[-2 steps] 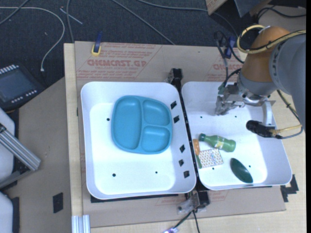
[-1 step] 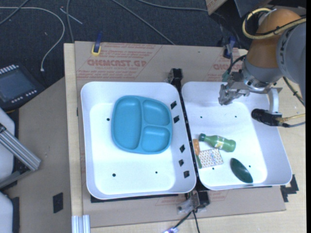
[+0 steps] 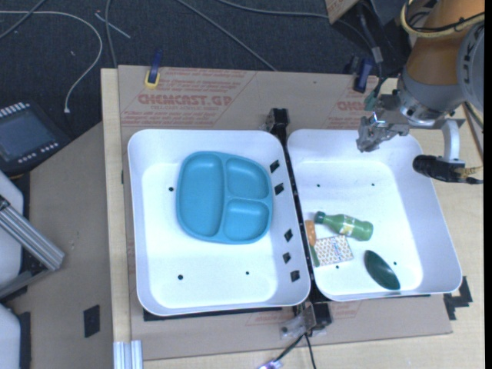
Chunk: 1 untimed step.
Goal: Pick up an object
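In the right bin (image 3: 415, 198) a small green bottle (image 3: 345, 224) lies on its side near the front left. Just below it sits a flat patterned packet (image 3: 332, 250) with an orange edge. A dark green oval object (image 3: 382, 270) rests at the front right of that bin. My gripper (image 3: 372, 139) hangs over the bin's back rim, well behind all three objects. Nothing shows between its fingers. A blue divided plate (image 3: 224, 197) lies in the left bin (image 3: 154, 229).
The two bins meet at a black clipped divider (image 3: 285, 206). They stand on a cardboard sheet (image 3: 207, 91) with clamps at its back edge. Cables run across the dark floor behind. Bare white floor fills the right bin's back half.
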### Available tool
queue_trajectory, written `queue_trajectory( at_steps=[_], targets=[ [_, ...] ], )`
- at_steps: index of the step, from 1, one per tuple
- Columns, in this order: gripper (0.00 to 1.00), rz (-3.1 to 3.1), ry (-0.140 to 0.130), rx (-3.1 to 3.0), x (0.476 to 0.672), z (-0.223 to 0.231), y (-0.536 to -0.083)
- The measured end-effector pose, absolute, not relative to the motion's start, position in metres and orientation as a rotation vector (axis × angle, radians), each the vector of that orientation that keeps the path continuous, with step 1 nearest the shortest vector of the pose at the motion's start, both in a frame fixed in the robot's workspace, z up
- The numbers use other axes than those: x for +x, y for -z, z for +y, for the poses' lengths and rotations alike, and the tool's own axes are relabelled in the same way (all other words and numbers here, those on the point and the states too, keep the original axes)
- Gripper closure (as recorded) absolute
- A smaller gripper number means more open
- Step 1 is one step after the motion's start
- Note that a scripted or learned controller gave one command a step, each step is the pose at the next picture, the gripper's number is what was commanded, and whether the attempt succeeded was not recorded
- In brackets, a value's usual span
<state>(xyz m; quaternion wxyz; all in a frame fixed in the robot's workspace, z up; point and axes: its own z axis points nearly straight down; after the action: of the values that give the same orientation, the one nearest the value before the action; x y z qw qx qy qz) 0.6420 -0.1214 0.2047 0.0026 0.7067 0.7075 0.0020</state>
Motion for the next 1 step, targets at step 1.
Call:
queue_trajectory(
  at_steps=[1],
  targets=[
    [1.0, 2.229, 0.0, 2.219, 0.627, -0.0749, -0.1997]
  ],
)
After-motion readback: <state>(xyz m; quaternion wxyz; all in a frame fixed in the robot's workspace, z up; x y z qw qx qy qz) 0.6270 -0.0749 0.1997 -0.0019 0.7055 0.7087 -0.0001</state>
